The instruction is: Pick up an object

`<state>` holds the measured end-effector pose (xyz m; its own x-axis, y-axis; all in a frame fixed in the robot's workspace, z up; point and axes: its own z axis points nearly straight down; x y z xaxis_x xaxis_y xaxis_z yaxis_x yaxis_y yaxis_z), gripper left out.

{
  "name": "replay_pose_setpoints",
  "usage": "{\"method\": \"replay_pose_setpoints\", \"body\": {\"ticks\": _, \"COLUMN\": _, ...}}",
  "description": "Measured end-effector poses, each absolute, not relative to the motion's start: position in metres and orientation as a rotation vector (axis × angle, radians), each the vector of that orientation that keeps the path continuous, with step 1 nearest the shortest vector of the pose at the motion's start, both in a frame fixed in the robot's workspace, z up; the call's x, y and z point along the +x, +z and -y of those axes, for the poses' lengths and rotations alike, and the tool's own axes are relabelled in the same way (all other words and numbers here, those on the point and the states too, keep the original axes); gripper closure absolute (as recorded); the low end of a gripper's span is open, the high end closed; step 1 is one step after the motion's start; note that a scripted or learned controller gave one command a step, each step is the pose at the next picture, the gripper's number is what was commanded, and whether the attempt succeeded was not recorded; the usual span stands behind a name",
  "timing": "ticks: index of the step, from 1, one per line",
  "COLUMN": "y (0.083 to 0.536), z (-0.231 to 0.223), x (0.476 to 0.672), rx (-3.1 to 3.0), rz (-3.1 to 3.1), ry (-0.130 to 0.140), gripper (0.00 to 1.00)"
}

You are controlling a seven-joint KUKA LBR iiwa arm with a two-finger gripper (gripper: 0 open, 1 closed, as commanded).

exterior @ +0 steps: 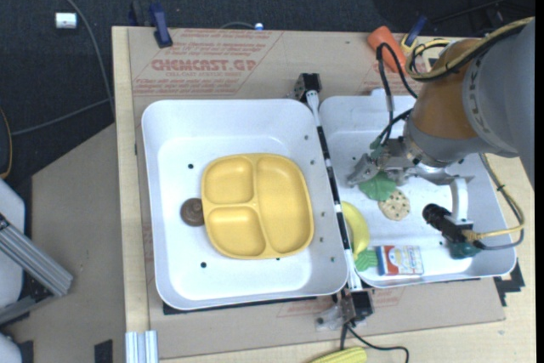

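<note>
A green object (pixel 380 185) lies in the right bin (pixel 497 263), directly under the pincer (pixel 371 169), whose open-or-clenched state I cannot tell. A round cracker (pixel 394 204) touches it below; a banana (pixel 356 227) and small box (pixel 398 260) crowd the near edge. The left bin (pixel 161 183) holds a yellow divided plate (pixel 255 205).

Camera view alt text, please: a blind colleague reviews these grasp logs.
The grey arm reaches in from the right, its pincer low over a green item and a round cookie in the right bin. A banana and a small carton lie nearby. The left bin holds a yellow divided plate and a brown disc.
</note>
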<state>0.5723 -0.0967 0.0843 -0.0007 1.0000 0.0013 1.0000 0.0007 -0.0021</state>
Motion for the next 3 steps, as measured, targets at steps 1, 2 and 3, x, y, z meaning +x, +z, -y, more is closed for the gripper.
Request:
{"method": "replay_pose_setpoints", "body": {"ticks": 1, "y": 0.084, "z": 0.099, "x": 0.573, "rx": -2.22, "rz": 2.221, "ry": 0.0, "gripper": 0.0}}
{"method": "replay_pose_setpoints", "body": {"ticks": 2, "y": 0.085, "z": 0.097, "x": 0.566, "rx": -2.221, "rz": 2.219, "ry": 0.002, "gripper": 0.0}}
{"method": "replay_pose_setpoints", "body": {"ticks": 3, "y": 0.097, "z": 0.097, "x": 0.569, "rx": -2.224, "rz": 2.222, "ry": -0.007, "gripper": 1.0}}
